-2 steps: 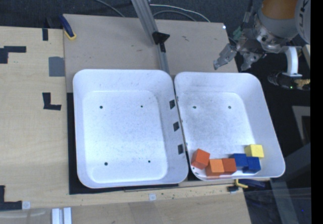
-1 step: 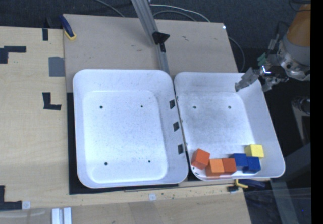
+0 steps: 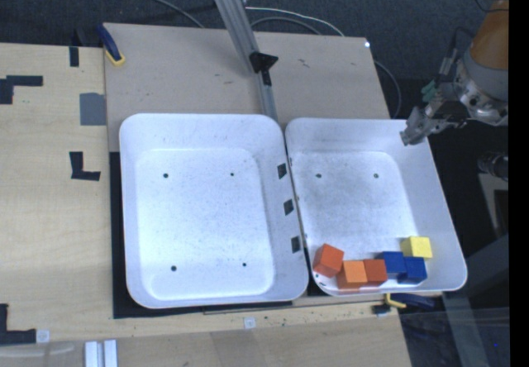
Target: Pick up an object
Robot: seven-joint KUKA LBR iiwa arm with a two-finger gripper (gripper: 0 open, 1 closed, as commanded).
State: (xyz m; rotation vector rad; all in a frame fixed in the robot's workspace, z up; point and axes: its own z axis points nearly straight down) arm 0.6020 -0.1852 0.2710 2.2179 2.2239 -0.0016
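The grey two-finger pincer (image 3: 416, 131), its opening impossible to judge, hangs over the right shallow white plastic bin's (image 3: 430, 183) far corner; small orange, blue and yellow blocks (image 3: 376, 264) cluster well below it, unlabelled.

Arm (image 3: 494, 43): only the wrist end shows. Orange band above the wrist, rounded and glossy, brighter along its upper edge. Below it, a pale grey collar ringing the wrist, smooth and metallic-looking. Thin dark cables loop near the top of the orange section; one curls in a small arc. Claw (image 3: 416, 131): dark grey to black, slim and angular, with a small greenish-teal spot at its base. Silver-grey bracket joins claw to collar. Finer detail too blurred to read.
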